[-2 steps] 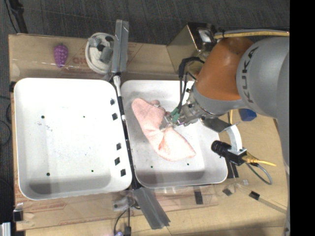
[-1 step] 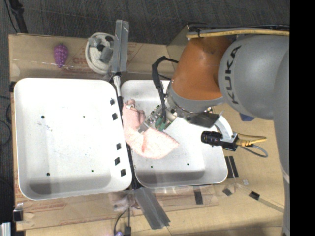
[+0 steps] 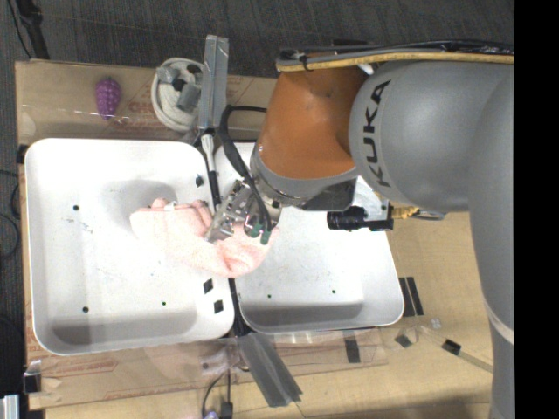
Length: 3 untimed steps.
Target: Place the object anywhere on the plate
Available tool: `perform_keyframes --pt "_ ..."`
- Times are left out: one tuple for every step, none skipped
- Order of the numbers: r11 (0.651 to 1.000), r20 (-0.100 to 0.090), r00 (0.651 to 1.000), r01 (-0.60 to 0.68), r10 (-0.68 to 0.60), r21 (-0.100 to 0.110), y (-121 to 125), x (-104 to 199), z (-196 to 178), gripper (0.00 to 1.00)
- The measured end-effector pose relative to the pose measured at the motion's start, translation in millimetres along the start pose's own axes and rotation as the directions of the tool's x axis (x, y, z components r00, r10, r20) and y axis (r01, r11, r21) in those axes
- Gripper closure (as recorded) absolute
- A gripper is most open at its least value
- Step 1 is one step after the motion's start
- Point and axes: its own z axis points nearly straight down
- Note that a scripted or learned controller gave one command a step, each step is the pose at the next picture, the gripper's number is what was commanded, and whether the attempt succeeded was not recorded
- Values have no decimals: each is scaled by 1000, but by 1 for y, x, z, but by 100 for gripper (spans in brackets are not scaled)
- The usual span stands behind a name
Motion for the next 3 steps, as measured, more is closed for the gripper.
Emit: perform_keyframes --pt "919 4 919 393 -393 0 47 15 -10 100" --pt "892 5 892 452 -452 0 88 29 -2 100" --pt "891 4 891 455 -455 0 134 53 -2 100"
